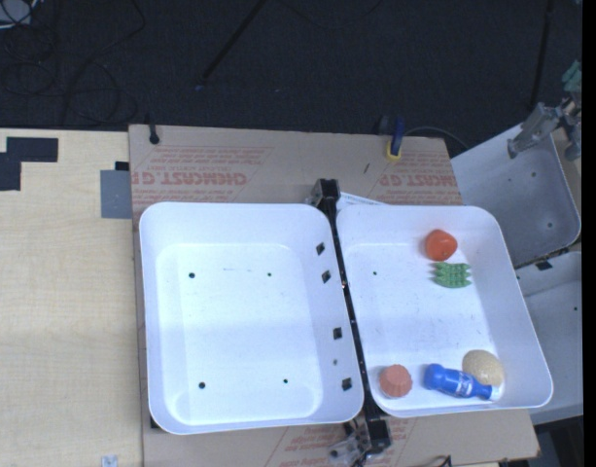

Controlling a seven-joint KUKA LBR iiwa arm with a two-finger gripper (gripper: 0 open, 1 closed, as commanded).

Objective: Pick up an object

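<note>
Right bin (414,232), objects hugging far and near edges

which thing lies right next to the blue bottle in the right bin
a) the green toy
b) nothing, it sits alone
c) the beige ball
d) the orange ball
c: the beige ball rests against the right end of the blue bottle in the near right corner of the right bin, while the green toy and the orange ball lie apart near the far side.
</note>
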